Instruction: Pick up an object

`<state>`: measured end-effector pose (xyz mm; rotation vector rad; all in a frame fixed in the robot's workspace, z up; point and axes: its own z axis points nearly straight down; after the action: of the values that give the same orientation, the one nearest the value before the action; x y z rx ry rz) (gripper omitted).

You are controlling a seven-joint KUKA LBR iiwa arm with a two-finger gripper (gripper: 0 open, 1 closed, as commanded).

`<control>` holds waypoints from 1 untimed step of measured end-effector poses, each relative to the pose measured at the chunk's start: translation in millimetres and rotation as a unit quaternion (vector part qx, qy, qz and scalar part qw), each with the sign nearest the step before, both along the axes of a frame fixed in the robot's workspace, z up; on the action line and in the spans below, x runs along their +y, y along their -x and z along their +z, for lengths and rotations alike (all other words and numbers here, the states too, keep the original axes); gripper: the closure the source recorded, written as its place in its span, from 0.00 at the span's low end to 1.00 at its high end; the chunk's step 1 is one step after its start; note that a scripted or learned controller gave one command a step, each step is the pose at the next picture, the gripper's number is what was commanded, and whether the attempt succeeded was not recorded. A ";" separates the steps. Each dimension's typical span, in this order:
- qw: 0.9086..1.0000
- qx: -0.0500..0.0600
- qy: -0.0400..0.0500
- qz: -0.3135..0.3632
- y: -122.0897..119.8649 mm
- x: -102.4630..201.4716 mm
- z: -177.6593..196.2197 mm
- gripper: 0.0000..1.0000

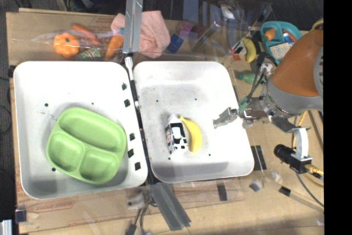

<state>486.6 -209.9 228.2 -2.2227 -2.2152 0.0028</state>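
In the right bin (165,77) lie a yellow banana (192,134) and, touching its left side, a small black-and-white toy (176,136). The left bin (33,80) holds a green divided plate (87,145). My gripper (224,117) hangs at the right bin's right side, to the right of the banana and apart from it. Nothing shows between its fingers.
Behind the bins lie a pink cloth (148,30), a bag with orange toy vegetables (77,44) and clear plastic packaging (220,25). Colourful toys (269,41) sit at the back right. The arm's orange band (300,66) rises over the right bench edge.
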 end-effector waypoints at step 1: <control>1.000 0.000 0.000 0.000 0.0 0.0 0.0 0.00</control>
<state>486.6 -209.9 228.2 -2.2227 -2.2152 0.0028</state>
